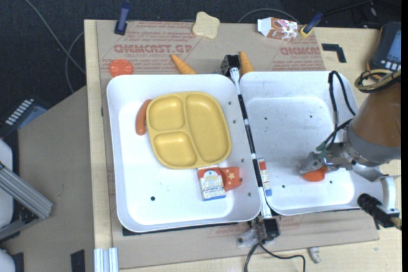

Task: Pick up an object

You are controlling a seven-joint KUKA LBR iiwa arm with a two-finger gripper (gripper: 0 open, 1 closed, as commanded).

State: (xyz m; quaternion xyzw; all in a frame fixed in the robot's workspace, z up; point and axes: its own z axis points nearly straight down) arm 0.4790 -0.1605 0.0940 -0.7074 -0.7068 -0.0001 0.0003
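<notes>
Fingers (312, 167) over red object (315, 175)

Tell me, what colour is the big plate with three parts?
Yellow. The plate sits in the left bin, seen in the camera view.

The yellow divided plate (189, 129) is lying in the left white bin (127, 194). An orange-red sausage (141, 119) is touching the plate's left edge, and a small red-and-white carton (214, 181) is lying just below the plate. To the plate's right, in the right white bin (287, 105), the tool (312, 165) is reaching down over a small red object (315, 174). Above the plate, on the surface (159, 41), a bread slice (206, 25) and an orange carrot (183, 65) are lying.
</notes>
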